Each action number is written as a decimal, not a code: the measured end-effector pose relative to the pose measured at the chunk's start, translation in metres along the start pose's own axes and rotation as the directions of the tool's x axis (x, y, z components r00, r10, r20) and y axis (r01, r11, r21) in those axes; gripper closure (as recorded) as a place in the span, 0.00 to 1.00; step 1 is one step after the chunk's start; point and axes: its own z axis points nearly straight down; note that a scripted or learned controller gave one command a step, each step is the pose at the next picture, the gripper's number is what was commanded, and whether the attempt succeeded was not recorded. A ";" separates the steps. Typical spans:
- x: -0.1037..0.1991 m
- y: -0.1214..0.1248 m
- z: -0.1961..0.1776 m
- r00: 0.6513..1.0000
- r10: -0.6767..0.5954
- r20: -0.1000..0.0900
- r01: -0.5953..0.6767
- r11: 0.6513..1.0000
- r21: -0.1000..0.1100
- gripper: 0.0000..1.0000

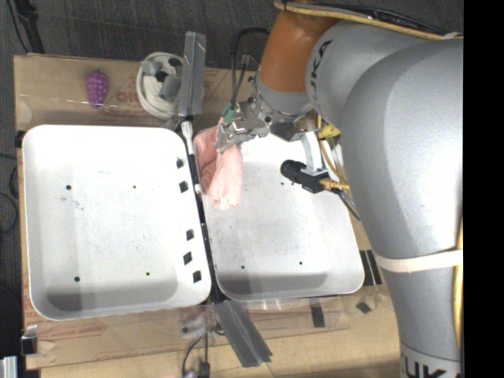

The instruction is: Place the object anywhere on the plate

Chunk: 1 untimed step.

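Bench w/ two white bins; right bin [315, 278] has pink cloth [220, 176] at its top-left, by the divider. Pincer [236, 130] right on cloth's top edge, open/closed: can't tell. Risk: limp cloth slips out on lift, or snags the divider.

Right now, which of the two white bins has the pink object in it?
The right bin, below the arm. The pink object lies at its upper left corner, under the gripper. The left bin has none.
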 end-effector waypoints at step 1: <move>0.001 0.000 -0.040 1.000 -0.009 0.000 0.009 1.000 -0.002 1.00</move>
